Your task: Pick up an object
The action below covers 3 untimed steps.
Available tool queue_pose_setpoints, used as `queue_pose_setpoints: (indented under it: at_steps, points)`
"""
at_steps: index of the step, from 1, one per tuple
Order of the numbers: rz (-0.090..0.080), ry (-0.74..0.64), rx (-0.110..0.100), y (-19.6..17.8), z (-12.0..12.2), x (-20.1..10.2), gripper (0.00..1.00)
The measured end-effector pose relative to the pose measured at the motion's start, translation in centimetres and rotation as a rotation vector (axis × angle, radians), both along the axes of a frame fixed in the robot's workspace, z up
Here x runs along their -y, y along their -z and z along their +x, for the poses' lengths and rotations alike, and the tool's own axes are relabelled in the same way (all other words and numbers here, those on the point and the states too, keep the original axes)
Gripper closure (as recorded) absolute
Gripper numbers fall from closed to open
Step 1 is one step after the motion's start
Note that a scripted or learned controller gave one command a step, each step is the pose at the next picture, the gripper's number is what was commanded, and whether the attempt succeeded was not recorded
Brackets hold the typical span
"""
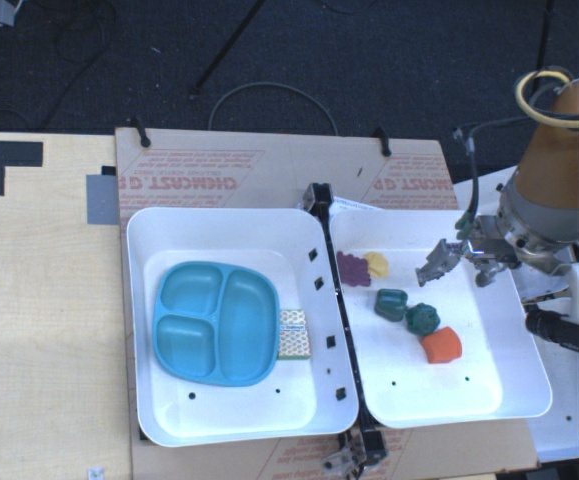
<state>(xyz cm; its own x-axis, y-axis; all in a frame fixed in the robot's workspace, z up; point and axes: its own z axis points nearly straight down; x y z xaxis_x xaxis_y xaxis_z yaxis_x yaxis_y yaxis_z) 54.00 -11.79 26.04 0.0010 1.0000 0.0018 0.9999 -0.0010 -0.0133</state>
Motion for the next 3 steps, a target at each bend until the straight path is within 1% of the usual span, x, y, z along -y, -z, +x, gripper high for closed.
queue_pose_setpoints:
  at_steps: [1, 2, 3]
  points:
    - [-0.002, -0.002, 0.012, -0.6, 0.2, 0.0, 0.00]
    - [0.000, -0.002, 0.004, 5.7, -0.1, -0.7, 0.00]
    - [0.001, -0.001, 0.004, 11.9, -0.5, -1.5, 0.00]
